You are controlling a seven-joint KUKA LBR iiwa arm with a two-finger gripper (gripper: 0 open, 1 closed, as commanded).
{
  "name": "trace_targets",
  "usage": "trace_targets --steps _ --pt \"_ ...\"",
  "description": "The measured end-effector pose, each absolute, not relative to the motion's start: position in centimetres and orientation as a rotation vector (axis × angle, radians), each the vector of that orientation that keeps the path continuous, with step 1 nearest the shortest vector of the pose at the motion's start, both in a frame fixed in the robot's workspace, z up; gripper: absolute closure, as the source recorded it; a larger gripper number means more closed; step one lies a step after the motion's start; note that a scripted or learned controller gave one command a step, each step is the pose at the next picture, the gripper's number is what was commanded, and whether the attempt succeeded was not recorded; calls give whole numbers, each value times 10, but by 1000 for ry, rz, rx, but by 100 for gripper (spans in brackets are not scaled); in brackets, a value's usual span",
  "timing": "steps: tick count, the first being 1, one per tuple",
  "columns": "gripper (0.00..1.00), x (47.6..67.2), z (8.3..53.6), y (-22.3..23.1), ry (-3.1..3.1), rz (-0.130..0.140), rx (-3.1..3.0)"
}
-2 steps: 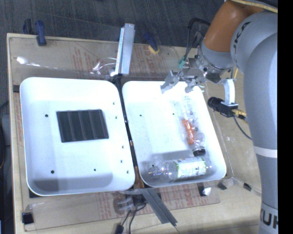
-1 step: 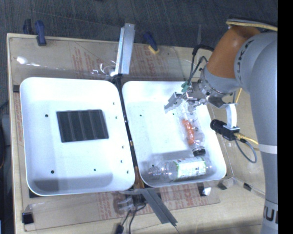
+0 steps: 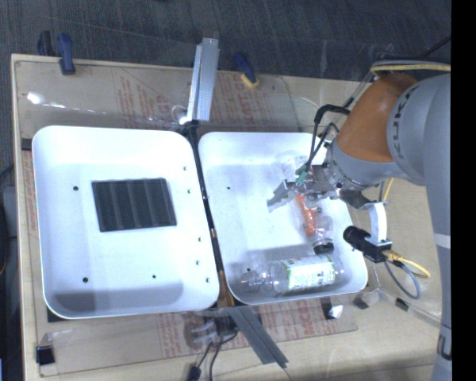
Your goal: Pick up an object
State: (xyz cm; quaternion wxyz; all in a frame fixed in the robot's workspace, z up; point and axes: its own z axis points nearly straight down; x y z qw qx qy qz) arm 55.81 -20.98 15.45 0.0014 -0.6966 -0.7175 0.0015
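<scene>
In the camera view, the gripper (image 3: 289, 193) sits low in the right bin (image 3: 230, 165), and whether it is parted or closed I cannot tell at this size. Just below it lies a small bottle with orange contents (image 3: 309, 219), and farther below, against the bin's near wall, a larger clear bottle with a white label (image 3: 301, 275) lies on its side. To do the pick well, I judge the gripper should settle squarely across the small bottle's narrow width, not its length, and close before lifting. The arm (image 3: 381, 133) reaches in from the right, its orange band bent over the bin's far right corner, wrist angled down and leftward. The left bin (image 3: 55, 213) holds a dark ribbed tray (image 3: 133, 204), well apart from the gripper.
</scene>
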Motion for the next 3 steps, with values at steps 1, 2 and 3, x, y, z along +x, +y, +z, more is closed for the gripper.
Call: trace_targets --steps 1,2,3 --pt "0 561 195 -209 -2383 1 -2048" --pt "0 577 175 -209 -2437 1 -1983" --pt "0 569 186 -209 -2501 2 -1899"
